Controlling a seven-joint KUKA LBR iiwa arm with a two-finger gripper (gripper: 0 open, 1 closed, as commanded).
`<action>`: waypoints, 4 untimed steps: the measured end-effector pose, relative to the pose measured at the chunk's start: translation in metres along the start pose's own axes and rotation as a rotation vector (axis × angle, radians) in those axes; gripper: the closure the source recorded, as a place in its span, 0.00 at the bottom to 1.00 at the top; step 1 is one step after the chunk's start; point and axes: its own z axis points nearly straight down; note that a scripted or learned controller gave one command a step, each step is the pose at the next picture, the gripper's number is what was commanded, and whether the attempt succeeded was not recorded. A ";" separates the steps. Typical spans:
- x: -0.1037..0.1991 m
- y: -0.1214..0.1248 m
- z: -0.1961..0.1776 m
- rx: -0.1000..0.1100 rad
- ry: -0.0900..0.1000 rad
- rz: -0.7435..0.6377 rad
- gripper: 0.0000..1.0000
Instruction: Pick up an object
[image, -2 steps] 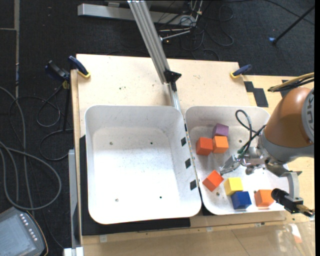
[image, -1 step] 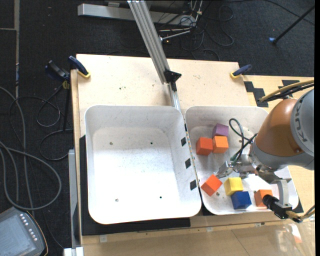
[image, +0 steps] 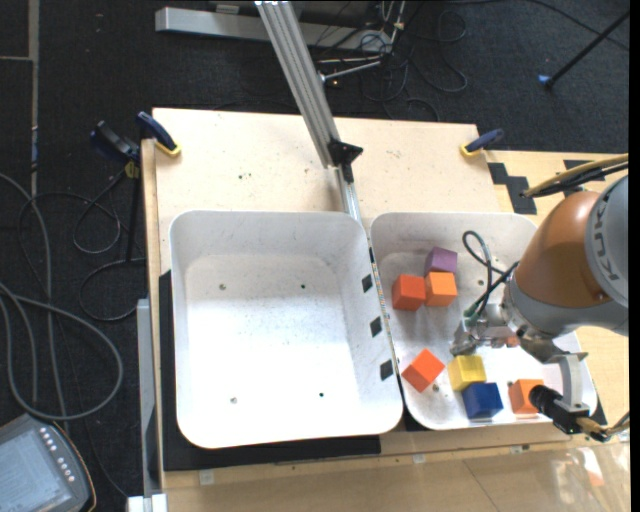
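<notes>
The right bin holds several blocks. A purple block, an orange block and a red-orange block cluster near its back. Toward the front lie another orange block, a yellow block, a blue block and an orange block. My gripper reaches in from the right, low in this bin, right above the yellow block's back edge. The wrist hides the bin's right side.
The left bin sits beside the right one, their rims meeting at a divider with black marks. A metal pole slants up from the bench's back. Clamps sit at the bench's back corners.
</notes>
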 end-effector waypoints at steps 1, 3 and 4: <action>0.004 0.007 -0.062 -0.002 0.000 -0.004 1.00; 0.009 0.007 -0.159 -0.001 0.000 -0.005 1.00; 0.060 0.022 -0.142 0.007 0.003 -0.009 1.00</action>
